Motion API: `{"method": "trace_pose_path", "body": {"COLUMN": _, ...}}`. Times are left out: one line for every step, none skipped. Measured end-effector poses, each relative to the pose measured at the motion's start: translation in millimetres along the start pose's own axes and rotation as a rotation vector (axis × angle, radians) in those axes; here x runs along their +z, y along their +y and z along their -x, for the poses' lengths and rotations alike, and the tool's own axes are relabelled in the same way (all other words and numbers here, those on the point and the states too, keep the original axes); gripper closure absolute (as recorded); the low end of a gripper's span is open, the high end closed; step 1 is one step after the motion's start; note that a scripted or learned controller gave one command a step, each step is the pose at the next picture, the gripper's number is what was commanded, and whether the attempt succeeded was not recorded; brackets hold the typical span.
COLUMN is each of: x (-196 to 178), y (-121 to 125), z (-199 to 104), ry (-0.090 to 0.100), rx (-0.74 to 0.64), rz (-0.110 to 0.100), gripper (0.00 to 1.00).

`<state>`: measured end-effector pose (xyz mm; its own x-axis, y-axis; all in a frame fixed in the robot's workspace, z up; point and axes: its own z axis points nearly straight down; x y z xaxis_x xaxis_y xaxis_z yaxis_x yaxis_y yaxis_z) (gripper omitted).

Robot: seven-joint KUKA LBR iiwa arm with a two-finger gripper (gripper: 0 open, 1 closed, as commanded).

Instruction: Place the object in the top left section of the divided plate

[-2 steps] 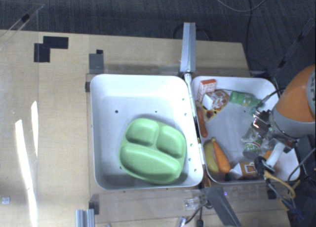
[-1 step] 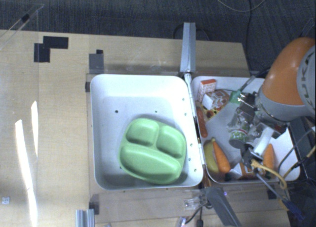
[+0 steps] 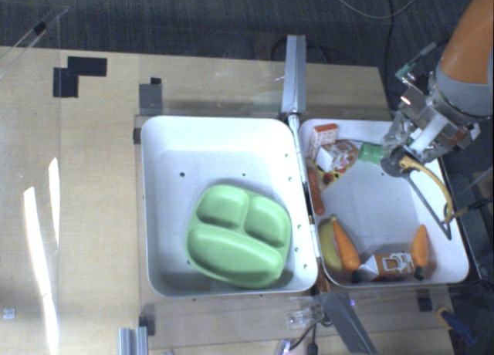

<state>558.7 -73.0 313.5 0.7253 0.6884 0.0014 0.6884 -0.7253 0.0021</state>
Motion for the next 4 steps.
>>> {"method": "trace_pose_path", "body": {"x": 130, "y": -62, "z": 34, "ry": -0.001, "rx": 0.007, "rz": -0.003, "gripper": 1.0}}
{"method": "trace_pose_path", "body": {"x": 214, "y": -32, "z": 67, "ry": 0.002, "rx": 0.035, "rz": 0.0, "gripper": 1.0}}
{"method": "trace_pose_path", "body": {"x": 200, "y": 86, "z": 54, "ry": 0.001, "rx": -0.101, "rz": 0.0, "gripper": 1.0}}
{"method": "trace_pose_path", "body": {"x": 128, "y": -45, "z": -35, "ry": 0.002, "rx": -0.336, "rz": -0.001, "gripper": 1.0}}
